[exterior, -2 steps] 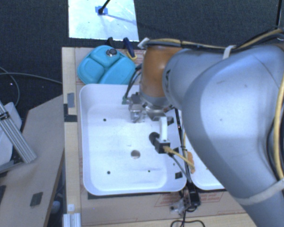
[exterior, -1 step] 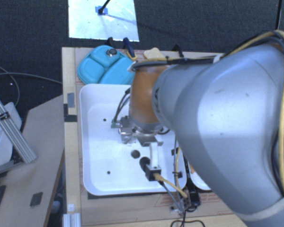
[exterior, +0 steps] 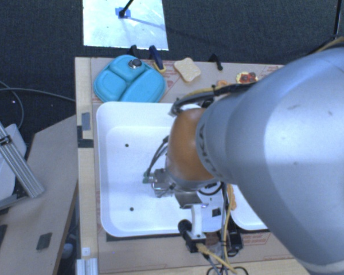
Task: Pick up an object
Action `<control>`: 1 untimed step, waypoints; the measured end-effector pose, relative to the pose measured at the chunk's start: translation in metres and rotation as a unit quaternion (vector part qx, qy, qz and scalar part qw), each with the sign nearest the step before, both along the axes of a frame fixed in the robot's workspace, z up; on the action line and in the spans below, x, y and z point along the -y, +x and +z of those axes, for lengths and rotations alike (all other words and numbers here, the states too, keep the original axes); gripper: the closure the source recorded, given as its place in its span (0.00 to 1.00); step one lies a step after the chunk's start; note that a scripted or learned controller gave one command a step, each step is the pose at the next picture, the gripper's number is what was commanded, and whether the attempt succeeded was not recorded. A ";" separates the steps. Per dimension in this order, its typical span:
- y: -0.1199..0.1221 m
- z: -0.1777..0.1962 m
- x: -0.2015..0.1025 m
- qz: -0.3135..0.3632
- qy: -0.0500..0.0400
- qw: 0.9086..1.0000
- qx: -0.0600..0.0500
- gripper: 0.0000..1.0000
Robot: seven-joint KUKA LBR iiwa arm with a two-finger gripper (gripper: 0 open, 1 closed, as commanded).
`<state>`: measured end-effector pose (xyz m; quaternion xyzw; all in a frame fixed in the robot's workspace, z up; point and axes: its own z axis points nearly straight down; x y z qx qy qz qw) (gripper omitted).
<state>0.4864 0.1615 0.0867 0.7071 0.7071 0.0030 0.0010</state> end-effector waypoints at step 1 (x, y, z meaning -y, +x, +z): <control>0.065 0.261 0.056 0.001 0.000 1.000 0.008 1.00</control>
